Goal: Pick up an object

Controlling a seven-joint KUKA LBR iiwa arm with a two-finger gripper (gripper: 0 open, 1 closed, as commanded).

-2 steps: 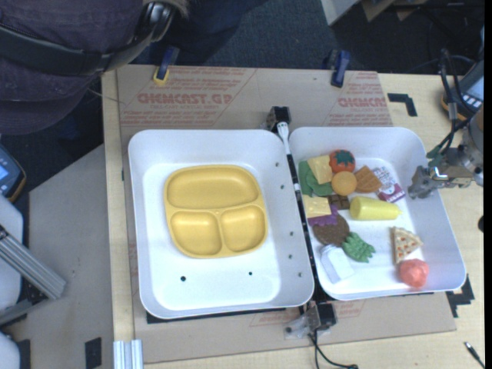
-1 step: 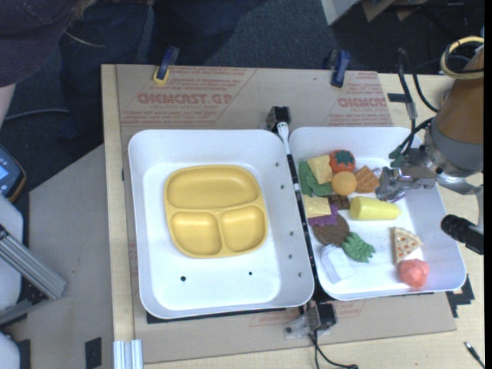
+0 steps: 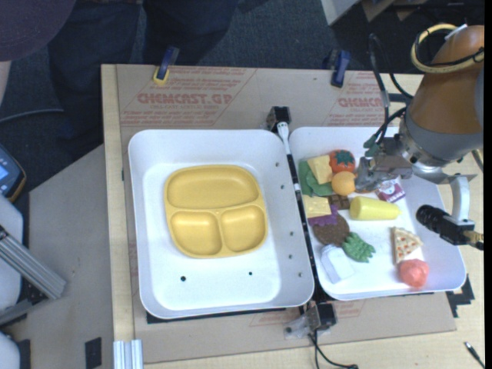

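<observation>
The right bin (image 3: 453,271) holds several toy foods: a red tomato (image 3: 342,160), an orange ball (image 3: 344,183), a green leaf piece (image 3: 311,181), yellow cheese blocks (image 3: 317,205), a yellow corn-like cylinder (image 3: 374,209), a dark purple piece (image 3: 331,229), a green frilly piece (image 3: 358,247), a pizza slice (image 3: 404,244) and a pink-red ball (image 3: 414,273). My gripper (image 3: 375,174) hangs low over the bin's upper middle, just right of the orange ball and above the yellow cylinder.
The left bin (image 3: 146,229) holds a yellow three-compartment plate (image 3: 215,209). A black divider bar (image 3: 294,187) runs between the bins. A small white cup-like piece (image 3: 336,264) lies near the right bin's front. A black part (image 3: 438,223) of the arm overhangs the right bin's edge.
</observation>
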